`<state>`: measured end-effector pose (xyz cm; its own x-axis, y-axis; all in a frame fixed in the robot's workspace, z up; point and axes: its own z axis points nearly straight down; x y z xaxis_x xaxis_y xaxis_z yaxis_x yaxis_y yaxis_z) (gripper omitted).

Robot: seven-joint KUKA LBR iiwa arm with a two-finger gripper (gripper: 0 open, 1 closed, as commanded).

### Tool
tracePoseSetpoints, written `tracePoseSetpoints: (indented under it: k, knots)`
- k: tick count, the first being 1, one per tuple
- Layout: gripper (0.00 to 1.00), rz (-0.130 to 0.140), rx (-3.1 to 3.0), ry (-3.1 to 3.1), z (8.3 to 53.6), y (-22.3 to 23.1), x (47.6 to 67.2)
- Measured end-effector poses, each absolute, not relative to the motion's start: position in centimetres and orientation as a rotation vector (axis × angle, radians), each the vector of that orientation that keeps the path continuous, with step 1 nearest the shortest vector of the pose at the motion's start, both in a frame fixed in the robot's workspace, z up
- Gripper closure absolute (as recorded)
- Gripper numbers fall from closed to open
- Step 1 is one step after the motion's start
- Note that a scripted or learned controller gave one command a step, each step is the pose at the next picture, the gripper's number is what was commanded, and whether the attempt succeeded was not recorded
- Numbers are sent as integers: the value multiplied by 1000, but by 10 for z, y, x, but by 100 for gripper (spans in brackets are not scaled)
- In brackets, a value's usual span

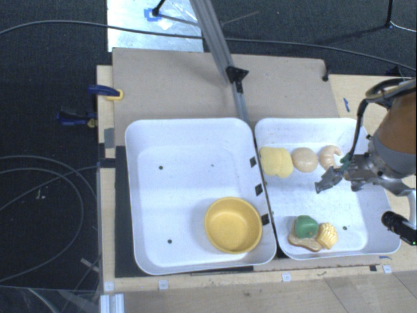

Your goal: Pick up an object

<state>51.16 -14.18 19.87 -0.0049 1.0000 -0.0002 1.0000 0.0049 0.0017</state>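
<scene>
Croissant-shaped toy [330, 154] lies just beyond the gripper [328, 181], apart from it.

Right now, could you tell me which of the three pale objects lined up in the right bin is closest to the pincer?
The curved cream piece at the row's right end, just above the pincer.
</scene>
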Motion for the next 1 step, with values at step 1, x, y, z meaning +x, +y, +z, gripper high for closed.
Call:
tracePoseSetpoints:
  k: [1]
  knots:
    - [0,-3,2223,2225,142,-138,503]
